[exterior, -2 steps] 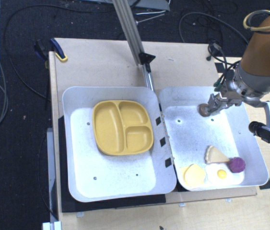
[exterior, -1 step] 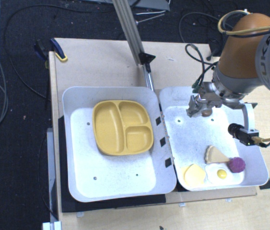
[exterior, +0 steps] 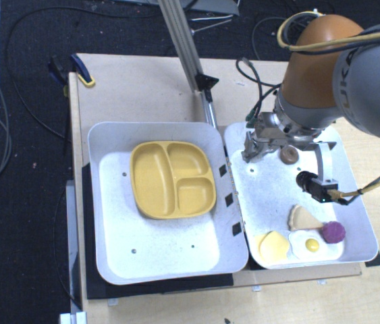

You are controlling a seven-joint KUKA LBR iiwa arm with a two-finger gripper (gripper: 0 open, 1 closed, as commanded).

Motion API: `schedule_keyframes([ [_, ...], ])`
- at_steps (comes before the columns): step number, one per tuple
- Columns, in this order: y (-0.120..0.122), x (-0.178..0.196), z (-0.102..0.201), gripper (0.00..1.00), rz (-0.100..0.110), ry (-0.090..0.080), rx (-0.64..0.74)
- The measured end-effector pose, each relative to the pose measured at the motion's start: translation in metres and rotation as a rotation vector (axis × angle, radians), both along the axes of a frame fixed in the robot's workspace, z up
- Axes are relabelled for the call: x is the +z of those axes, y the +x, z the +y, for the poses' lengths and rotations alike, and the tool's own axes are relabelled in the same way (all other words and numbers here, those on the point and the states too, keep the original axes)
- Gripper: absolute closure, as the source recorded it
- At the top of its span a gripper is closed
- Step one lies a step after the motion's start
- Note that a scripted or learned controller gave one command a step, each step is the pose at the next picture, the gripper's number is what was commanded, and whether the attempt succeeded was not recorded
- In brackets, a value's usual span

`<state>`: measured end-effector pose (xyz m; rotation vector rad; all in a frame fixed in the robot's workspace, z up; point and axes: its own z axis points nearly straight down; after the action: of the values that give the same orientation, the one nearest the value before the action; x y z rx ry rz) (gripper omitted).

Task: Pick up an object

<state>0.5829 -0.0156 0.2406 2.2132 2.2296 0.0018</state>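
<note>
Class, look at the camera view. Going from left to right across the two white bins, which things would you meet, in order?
Yellow plastic divided tray in the left bin → round pale-yellow toy piece → white toy fried egg with a yellow yolk → purple round toy piece. The tan wedge-shaped piece overlaps the egg's span, so it is left out.

Around the gripper (exterior: 254, 151), at the upper-left of the right bin (exterior: 270, 187), bare floor lies open below it toward the near rim. Just to its right sits a small brown round piece (exterior: 288, 155). Farther down-right, 4 toys crowd the near corner: a tan wedge (exterior: 305, 218), a purple ball (exterior: 333, 232), a yellow disc (exterior: 275, 246) and a fried egg (exterior: 310, 245). Left, the bin walls meet, a ridge.
</note>
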Motion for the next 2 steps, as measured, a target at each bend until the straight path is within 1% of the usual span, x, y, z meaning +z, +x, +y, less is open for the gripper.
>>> schedule_keyframes([
  [1, -0.001, -0.015, 0.055, 1.00, 0.003, 0.001, 0.001],
  [2, -0.004, -0.019, 0.104, 1.00, 0.002, 0.000, 0.000],
])
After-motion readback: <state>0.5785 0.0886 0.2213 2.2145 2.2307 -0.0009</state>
